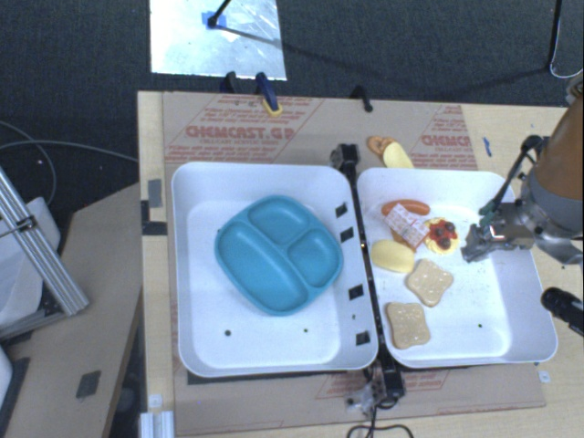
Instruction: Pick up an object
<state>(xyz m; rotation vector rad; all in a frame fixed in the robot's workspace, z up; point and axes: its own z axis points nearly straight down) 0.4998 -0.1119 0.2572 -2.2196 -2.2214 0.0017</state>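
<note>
My gripper [474, 245] hangs low over the right bin [525, 336], just right of a small pizza slice with red topping [442, 234]. Left of that lie a red-and-white wrapped piece [406, 225] and a sausage [406, 207]. A pale yellow piece [392, 255] sits near the bin's left wall. Two toast-like crackers [429, 282] [407, 324] rest in the bin's front half. Nothing shows between the fingers.
The left bin [205, 336] holds a blue divided plate [278, 255]. Two small food pieces [391, 151] lie on the cardboard behind the right bin. A black clamp row runs between the bins [351, 245]. The arm comes in from the right edge.
</note>
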